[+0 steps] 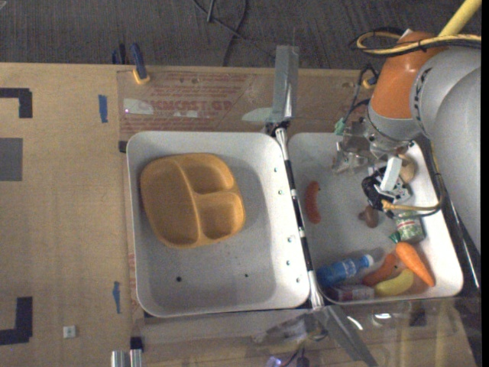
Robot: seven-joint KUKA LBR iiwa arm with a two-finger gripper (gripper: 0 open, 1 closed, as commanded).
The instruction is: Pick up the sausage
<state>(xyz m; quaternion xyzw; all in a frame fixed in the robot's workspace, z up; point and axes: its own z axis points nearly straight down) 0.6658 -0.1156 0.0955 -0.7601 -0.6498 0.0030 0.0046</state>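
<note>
Hovering over the right bin (451, 281), my gripper (353, 157) hangs at its far side; whether it is spread or pressed together I cannot tell from this slant. The sausage (312, 202) lies off to the gripper's left and a little nearer the bench front, close to the bin's left wall, long axis running front to back. I judge a short leftward shift comes next.
</note>
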